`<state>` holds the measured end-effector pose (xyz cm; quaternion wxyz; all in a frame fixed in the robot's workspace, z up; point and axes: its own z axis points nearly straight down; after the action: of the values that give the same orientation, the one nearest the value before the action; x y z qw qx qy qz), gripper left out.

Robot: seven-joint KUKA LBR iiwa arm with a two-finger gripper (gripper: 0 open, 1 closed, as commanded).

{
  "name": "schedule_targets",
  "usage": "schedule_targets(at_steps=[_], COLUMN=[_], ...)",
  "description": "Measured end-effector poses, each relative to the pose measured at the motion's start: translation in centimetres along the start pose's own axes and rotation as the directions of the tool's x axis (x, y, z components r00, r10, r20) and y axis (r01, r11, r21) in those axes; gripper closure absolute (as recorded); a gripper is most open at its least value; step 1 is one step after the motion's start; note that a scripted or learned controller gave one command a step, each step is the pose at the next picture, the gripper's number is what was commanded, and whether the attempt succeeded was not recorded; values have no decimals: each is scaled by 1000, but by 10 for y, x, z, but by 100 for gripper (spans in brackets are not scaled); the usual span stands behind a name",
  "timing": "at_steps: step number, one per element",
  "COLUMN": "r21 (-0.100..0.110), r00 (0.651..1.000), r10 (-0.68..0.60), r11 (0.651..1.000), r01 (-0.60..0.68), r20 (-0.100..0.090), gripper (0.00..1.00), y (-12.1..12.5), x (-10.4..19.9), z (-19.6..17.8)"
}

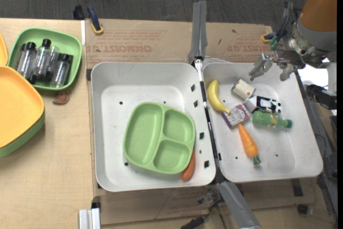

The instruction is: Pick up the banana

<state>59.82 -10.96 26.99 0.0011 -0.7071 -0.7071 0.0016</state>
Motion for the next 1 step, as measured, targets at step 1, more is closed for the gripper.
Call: schedule_targets(at_steps=[1], r21=[0], r00=[992], r10=[127], r11=[992], r01=[-127], r20=[0], gripper=[0], y=[-41], x=[61], z=[26])
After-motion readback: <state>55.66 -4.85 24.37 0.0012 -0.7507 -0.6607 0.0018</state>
